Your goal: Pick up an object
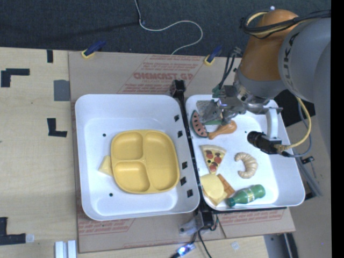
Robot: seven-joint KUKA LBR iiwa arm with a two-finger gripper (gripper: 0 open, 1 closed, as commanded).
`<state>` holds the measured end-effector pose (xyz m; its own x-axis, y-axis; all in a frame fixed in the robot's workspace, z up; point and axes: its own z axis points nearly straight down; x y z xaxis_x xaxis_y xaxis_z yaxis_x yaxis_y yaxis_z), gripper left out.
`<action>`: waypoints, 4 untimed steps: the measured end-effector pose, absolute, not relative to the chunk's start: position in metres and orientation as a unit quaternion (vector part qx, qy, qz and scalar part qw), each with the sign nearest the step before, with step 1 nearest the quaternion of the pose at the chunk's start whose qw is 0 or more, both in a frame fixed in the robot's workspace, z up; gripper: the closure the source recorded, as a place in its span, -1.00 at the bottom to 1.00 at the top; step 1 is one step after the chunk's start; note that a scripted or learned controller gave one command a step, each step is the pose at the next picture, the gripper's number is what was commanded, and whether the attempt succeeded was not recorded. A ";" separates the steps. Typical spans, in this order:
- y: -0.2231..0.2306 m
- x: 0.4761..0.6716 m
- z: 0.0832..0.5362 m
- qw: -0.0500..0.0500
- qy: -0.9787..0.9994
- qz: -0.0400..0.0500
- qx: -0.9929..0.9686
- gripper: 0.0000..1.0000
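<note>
The right bin holds toy foods. At its back left lie a watermelon slice and a tan chicken drumstick. In the middle are a pizza slice and a croissant. Along the front are a yellow cheese wedge, a thin brown piece beside it, and a green bottle on its side. My gripper hangs low over the back left corner, right above the watermelon slice and the drumstick's thick end. It hides part of both, and I see nothing clearly lifted.
The left bin holds a yellow divided plate with a pale yellow wedge poking out at its left edge. A black fitting and cables on the arm hang over the right bin's right half. The bins' shared wall runs just left of the gripper.
</note>
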<state>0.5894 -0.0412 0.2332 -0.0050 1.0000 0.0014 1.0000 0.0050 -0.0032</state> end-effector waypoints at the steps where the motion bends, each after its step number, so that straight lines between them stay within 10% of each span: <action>1: 0.015 0.587 0.230 0.001 -0.709 0.001 -0.705 1.00; 2: 0.037 0.564 0.224 0.001 -0.708 0.002 -0.706 1.00; 4: 0.043 0.578 0.219 0.001 -0.708 0.001 -0.706 1.00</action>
